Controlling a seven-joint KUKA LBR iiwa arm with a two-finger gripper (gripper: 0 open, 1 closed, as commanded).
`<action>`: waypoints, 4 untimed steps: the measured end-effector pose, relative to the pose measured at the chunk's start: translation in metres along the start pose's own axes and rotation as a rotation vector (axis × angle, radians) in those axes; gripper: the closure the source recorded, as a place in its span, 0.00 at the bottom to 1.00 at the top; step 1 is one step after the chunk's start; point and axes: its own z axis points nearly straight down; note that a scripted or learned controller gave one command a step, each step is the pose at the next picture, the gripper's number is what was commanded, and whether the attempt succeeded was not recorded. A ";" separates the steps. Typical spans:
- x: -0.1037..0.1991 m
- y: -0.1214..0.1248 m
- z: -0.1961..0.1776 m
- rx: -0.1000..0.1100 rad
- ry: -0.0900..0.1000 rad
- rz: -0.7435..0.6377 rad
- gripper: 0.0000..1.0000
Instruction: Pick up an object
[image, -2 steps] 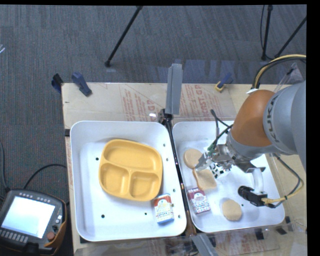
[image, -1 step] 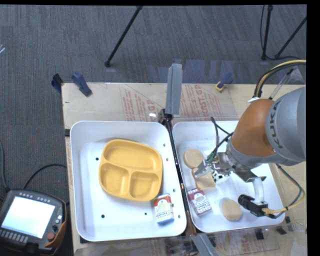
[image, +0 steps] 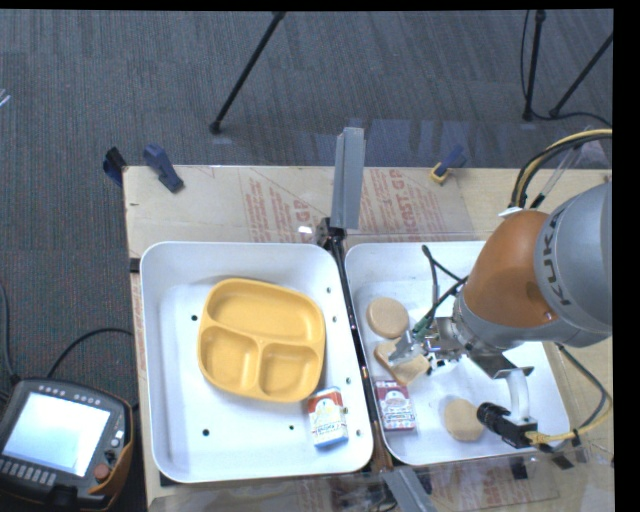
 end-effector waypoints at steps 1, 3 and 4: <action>0.003 -0.034 -0.001 -0.003 0.001 -0.001 0.00; -0.021 0.051 -0.011 0.008 0.002 0.009 1.00; -0.089 0.058 0.002 0.009 0.009 -0.006 1.00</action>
